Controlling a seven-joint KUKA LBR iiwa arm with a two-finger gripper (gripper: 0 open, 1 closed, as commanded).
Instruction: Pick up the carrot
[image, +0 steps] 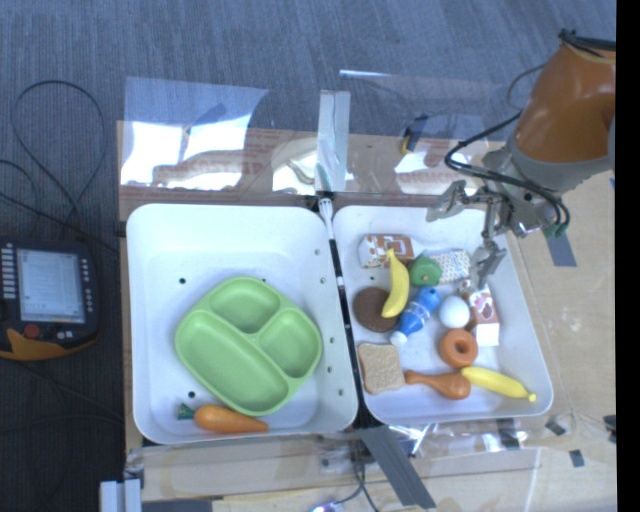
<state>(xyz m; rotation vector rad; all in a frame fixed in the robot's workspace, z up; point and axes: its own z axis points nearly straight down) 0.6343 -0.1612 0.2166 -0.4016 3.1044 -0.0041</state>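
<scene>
The carrot (230, 420) is orange with a small green top. It lies flat in the left bin (160, 260), along the front wall, just below the green divided plate (250, 345). The gripper (490, 245) hangs over the back right part of the right bin (525, 320), under the orange band of the arm (570, 100). It is far from the carrot, a whole bin's width to the right. Nothing shows in its grasp.
The right bin holds several toy foods: a banana (397, 285), a second banana (500, 382), a donut (459, 347), a bread slice (380, 367), a drumstick (440, 383), a blue bottle (415, 312). A teach pendant (45, 300) lies left of the bench.
</scene>
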